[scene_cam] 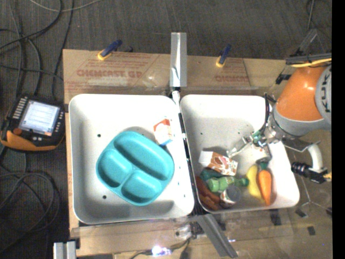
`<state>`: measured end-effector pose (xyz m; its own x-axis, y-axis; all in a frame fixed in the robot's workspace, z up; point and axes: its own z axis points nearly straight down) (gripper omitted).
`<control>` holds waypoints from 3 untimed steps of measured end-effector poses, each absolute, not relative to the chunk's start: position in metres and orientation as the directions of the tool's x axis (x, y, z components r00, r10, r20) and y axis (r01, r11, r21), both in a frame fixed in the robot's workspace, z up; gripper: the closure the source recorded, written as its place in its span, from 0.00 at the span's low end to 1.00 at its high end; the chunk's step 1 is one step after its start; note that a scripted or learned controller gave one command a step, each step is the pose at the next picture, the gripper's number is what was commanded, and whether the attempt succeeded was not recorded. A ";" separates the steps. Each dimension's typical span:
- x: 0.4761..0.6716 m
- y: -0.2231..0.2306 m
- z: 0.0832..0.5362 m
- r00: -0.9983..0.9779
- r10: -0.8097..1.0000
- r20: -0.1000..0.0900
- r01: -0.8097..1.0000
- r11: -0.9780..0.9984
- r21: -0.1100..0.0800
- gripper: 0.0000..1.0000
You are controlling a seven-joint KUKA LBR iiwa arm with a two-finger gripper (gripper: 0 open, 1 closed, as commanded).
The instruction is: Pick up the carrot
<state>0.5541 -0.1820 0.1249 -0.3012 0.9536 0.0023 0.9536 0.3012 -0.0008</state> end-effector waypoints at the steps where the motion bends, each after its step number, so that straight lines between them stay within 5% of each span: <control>1: 0.526 -0.198 0.109 -0.667 0.744 -0.035 0.742 0.668 0.052 0.00; 2: 0.488 -0.210 0.130 -0.777 0.630 0.007 0.630 0.777 0.008 0.00; 3: 0.495 -0.217 0.093 -0.997 0.071 -0.023 0.071 0.997 0.004 0.00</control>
